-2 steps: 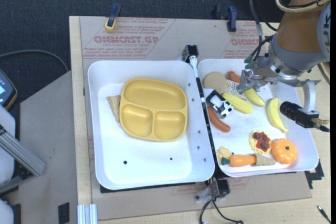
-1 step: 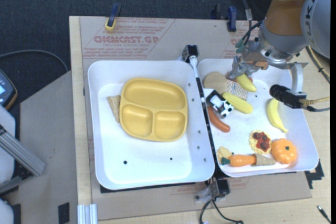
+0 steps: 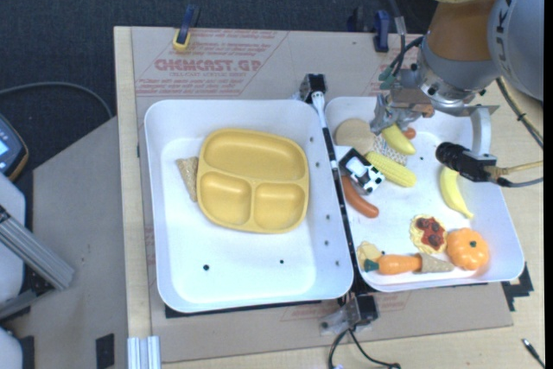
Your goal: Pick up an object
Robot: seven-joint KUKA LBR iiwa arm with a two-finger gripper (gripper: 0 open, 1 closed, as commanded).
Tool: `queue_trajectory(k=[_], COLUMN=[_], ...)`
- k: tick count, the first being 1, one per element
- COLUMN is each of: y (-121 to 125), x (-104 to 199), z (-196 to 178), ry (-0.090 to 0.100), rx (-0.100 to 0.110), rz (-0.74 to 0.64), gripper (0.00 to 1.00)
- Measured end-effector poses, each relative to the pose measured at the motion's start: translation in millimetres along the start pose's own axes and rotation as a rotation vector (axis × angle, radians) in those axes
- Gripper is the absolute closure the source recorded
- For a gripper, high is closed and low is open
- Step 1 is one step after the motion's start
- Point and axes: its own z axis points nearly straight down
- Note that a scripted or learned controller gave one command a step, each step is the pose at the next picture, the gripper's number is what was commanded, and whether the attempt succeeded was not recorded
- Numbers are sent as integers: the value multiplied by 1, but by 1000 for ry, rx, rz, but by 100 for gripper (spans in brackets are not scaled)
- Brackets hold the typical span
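Left bin (image 3: 164,212): held a yellow three-compartment plastic plate (image 3: 253,181), a tan wedge beside it.
Right bin (image 3: 505,229): held a red toy sausage (image 3: 359,198), corn cob (image 3: 390,169), banana (image 3: 453,190), orange pumpkin (image 3: 467,248).
Jaws (image 3: 395,127): low over a small yellow piece (image 3: 397,139); opening unclear, grasp impossible to tell.
Progress: nothing visibly lifted; pick judged unfinished.

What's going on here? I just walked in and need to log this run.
A grey and orange arm reaches in from the right with its gripper low over the right bin, which is full of toy food, at a small yellow piece beside a corn cob. Nothing is visibly lifted yet. The left bin holds a yellow divided plate.
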Motion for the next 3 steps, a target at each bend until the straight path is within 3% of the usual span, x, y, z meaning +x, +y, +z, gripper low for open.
queue_trajectory(k=[1, 2, 3], y=[-8, 3, 1], x=[-12, -1, -10], z=[-12, -1, -13], ry=[-1, -1, -1], rx=[-2, -3, -5], rz=[2, 0, 2], gripper=[100, 100, 100])
